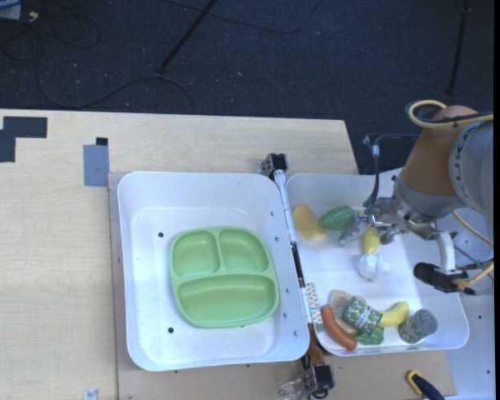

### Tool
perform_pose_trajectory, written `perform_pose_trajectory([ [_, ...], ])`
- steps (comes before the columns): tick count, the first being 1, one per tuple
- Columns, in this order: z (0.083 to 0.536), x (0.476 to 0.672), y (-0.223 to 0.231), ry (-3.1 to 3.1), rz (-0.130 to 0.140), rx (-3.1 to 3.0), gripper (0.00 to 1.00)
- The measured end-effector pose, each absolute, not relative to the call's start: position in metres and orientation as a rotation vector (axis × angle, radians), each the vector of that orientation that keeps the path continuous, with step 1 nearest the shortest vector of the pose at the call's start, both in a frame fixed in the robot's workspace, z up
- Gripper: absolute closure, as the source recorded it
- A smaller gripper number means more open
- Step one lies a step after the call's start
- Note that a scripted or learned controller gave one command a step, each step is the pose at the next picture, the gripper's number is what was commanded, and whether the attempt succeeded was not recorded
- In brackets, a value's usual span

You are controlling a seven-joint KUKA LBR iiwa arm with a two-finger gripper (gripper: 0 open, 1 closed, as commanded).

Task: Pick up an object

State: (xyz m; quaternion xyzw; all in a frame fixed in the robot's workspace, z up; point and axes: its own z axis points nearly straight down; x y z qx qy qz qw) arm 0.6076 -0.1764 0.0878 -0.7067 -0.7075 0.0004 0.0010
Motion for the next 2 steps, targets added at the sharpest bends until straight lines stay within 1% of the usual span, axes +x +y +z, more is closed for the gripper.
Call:
perform_pose_trajectory([
  [1, 0.098, 0.608, -0.177, -2.219, 0.001, -2.22, 1.0],
  [2, 0.185, 0.611, -0.121, -2.222, 0.0, -2.219, 1.0],
])
